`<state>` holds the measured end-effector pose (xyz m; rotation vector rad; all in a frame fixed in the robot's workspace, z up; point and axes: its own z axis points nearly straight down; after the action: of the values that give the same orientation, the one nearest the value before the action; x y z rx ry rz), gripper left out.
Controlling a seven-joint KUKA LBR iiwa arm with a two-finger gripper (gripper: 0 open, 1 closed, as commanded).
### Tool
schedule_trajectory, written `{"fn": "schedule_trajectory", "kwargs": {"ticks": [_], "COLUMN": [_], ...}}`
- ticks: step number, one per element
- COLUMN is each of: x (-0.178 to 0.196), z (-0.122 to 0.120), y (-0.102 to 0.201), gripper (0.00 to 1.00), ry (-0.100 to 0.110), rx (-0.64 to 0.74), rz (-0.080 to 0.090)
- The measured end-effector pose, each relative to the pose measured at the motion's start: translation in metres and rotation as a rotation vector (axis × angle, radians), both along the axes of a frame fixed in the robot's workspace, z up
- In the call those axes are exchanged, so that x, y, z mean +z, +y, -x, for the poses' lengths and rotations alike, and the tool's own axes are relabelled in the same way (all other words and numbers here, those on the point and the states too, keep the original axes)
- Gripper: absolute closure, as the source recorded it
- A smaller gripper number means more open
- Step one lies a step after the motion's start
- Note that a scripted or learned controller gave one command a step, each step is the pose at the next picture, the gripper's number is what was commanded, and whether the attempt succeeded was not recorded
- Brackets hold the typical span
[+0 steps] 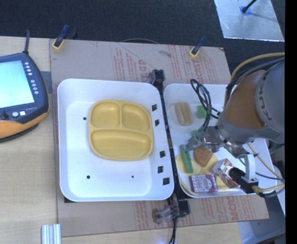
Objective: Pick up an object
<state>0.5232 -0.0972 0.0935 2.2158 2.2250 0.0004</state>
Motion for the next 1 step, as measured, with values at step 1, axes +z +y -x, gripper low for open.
{"fn": "schedule_trajectory", "kwargs": {"ticks": [1], "x": [-0.0001], "z": [-0.0012], "y": [-0.0015], "gripper": [0.00], "ry": [0.000], "rx": [-0.001], "rz": [-0.001]}}
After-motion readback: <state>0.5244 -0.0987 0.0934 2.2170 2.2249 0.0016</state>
